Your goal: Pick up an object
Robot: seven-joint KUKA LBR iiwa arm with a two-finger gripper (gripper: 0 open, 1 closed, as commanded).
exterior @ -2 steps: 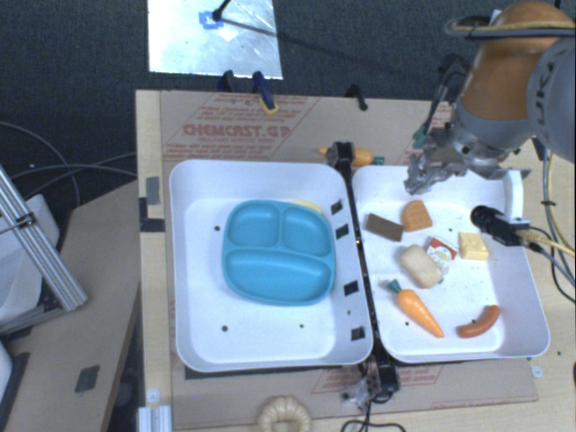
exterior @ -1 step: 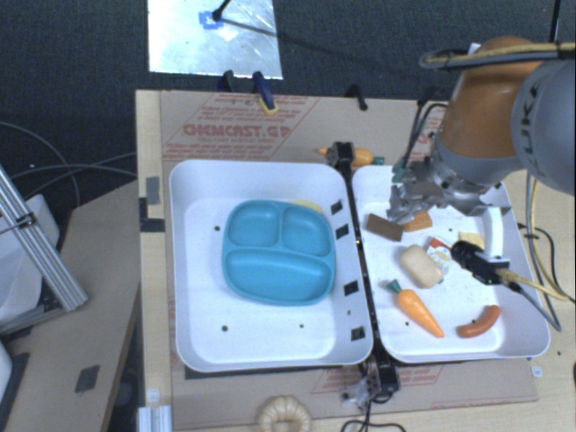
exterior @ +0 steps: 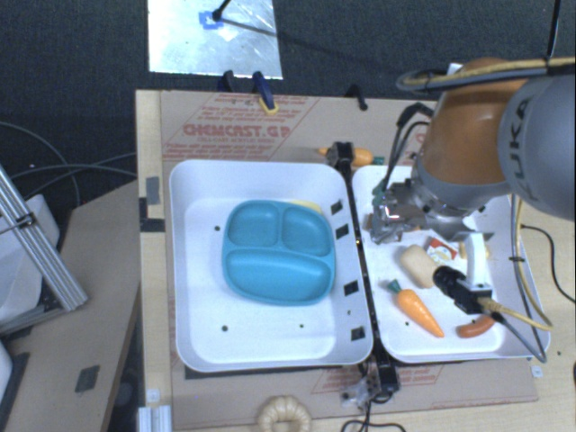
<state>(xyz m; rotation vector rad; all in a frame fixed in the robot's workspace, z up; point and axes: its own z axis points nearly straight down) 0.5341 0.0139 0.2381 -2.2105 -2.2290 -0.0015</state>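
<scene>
The right bin [exterior: 513,349] holds an orange carrot [exterior: 419,312], a beige rounded piece [exterior: 417,263], a reddish sausage [exterior: 474,328] and a small red-and-white item [exterior: 441,247]. My gripper [exterior: 388,222] hangs low over the upper left part of this bin, just up and left of the beige piece and close to the wall between the bins. The wrist hides much of the bin's far half. I see nothing held.
The left bin [exterior: 202,331] carries a blue divided plate [exterior: 278,251] with a yellow edge [exterior: 308,206] peeking from behind it. An orange item [exterior: 361,157] lies beyond the bins' far rim. A pale ring [exterior: 286,414] lies on the bench front.
</scene>
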